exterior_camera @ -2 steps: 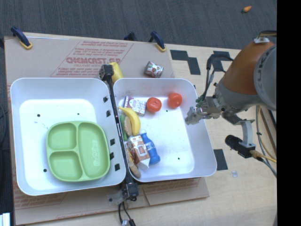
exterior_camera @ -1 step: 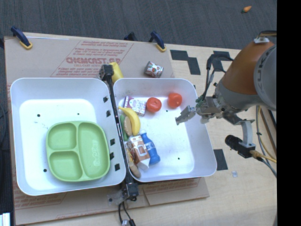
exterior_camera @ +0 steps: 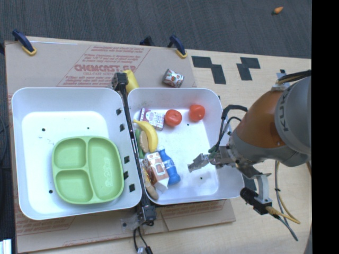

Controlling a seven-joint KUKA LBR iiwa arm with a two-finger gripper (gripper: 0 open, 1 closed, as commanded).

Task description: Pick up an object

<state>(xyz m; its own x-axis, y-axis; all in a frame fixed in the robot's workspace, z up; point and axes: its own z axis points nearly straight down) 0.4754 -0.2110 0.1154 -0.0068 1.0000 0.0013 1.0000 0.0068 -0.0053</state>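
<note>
Right of centre in the frame, your gripper [exterior_camera: 197, 163] hangs over bare floor of the right bin [exterior_camera: 212, 97], its fingers a little apart with nothing between them. You'll find two tomatoes [exterior_camera: 173, 117] near the bin's upper wall and a banana [exterior_camera: 148, 135], cartons [exterior_camera: 155, 168] and a blue packet [exterior_camera: 170, 169] along its left side. At centre left, a green divided plate [exterior_camera: 87, 169] lies in the left bin [exterior_camera: 32, 97].

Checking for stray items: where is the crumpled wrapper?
The crumpled wrapper lies outside both bins, on the cardboard sheet just behind the right bin, near its back-left corner.
</note>
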